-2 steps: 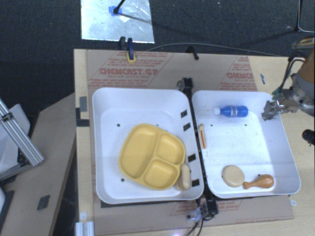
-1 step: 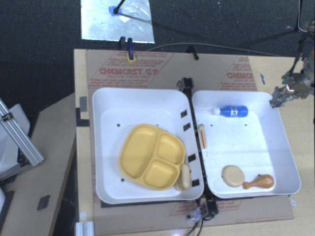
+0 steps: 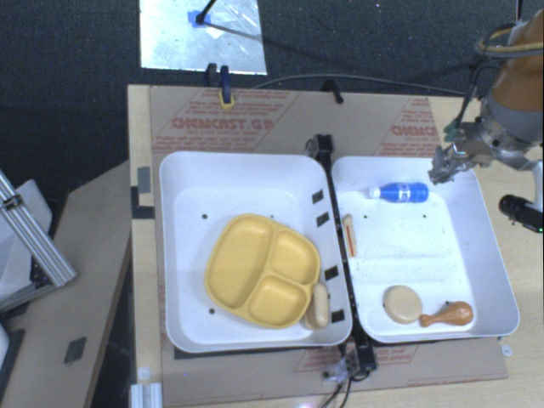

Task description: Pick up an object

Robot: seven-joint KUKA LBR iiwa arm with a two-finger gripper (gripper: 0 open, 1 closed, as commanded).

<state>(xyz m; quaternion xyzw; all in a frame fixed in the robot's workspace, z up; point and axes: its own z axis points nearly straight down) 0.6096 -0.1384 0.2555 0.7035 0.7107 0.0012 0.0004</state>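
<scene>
Hovering above the right bin's far corner, the gripper has nothing visibly in its grasp — how wide it stands I cannot tell. Just beside it lies a blue bottle. A tan disc and drumstick rest near the front; a yellow tray sits in the left bin.

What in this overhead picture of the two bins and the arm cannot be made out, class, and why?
- Gripper, camera view: too small and blurred to tell its finger state.
- Arm: cut off by the right edge.
- Beige piece beside the yellow tray: its shape is unclear, partly tucked under the tray's rim.
- Blue bottle: label too small to read.
- Thin stick by the divider: too small to identify.
</scene>
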